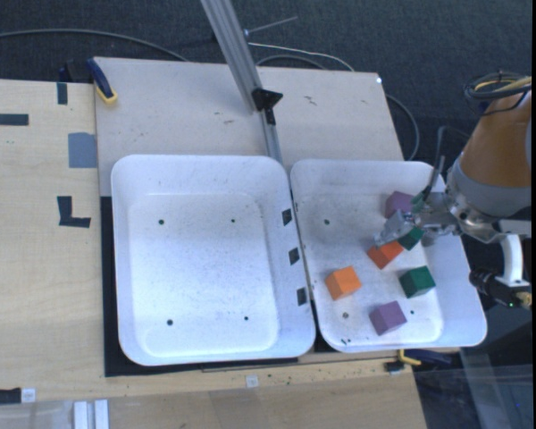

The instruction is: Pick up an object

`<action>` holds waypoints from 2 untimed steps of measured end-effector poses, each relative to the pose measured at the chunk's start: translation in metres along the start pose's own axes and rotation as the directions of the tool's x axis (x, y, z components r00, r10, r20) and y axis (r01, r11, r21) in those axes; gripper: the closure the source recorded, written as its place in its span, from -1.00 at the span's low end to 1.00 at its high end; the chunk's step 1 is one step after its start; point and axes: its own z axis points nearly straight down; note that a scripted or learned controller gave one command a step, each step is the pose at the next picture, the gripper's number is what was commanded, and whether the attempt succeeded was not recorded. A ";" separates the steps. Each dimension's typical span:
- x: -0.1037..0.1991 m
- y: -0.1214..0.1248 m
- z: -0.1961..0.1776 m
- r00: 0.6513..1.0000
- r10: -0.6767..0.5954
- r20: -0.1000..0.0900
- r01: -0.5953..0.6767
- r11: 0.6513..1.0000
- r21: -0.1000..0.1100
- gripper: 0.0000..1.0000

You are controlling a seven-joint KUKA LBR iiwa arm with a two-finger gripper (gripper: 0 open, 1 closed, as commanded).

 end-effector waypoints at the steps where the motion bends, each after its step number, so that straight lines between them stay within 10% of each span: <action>1: 0.050 -0.014 0.093 1.000 0.002 0.001 -0.002 1.000 -0.002 -1.00; 2: -0.004 -0.001 0.006 1.000 0.004 0.005 -0.004 1.000 -0.009 -1.00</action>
